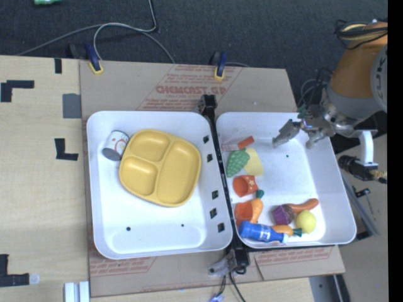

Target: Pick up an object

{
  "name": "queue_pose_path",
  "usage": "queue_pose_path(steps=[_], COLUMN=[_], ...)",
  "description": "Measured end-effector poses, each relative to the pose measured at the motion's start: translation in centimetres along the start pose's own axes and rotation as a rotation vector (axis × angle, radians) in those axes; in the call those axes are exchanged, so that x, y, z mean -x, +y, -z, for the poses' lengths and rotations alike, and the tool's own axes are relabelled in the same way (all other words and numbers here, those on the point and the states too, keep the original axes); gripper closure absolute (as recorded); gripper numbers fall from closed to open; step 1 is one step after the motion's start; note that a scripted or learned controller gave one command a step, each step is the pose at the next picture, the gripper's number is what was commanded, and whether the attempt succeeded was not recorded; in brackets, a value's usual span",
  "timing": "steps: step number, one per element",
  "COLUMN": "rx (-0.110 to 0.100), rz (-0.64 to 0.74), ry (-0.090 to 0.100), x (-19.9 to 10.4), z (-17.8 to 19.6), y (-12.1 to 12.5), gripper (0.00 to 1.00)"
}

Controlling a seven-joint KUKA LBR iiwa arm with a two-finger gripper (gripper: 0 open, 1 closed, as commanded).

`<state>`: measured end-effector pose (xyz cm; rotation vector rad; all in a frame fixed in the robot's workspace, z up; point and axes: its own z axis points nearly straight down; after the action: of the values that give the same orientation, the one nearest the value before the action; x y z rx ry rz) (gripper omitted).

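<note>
The right bin (327, 168) holds a cluster of toy foods along its left and front sides: a green piece (237, 162) beside a yellow piece (254, 163), a small red-orange stick (245, 143), a red cup (244, 185), an orange carrot (250, 209), a blue bottle (261, 233), a purple piece (281, 214), a yellow lemon (306, 221) and a brown sausage (303, 204). My gripper (298, 136) hangs over the bin's back right part, open, with nothing between its fingers. It is well right of the green and yellow pieces.
The left bin (107, 225) carries a yellow divided plate (160, 167) and a small can (115, 145) at its left. A black divider (217, 181) runs between the bins. The orange-banded arm (359, 74) reaches in from the right.
</note>
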<state>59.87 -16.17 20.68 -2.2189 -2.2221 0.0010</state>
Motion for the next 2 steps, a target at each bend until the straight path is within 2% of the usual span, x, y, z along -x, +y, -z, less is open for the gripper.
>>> queue_pose_path(steps=[1, 2], rx=[-0.004, -0.002], rz=[-0.002, 0.0], ry=[-0.004, -0.001], x=[-4.2, -6.0], z=[-6.1, -9.6], y=[3.7, 2.1], gripper=[0.0, 0.0])
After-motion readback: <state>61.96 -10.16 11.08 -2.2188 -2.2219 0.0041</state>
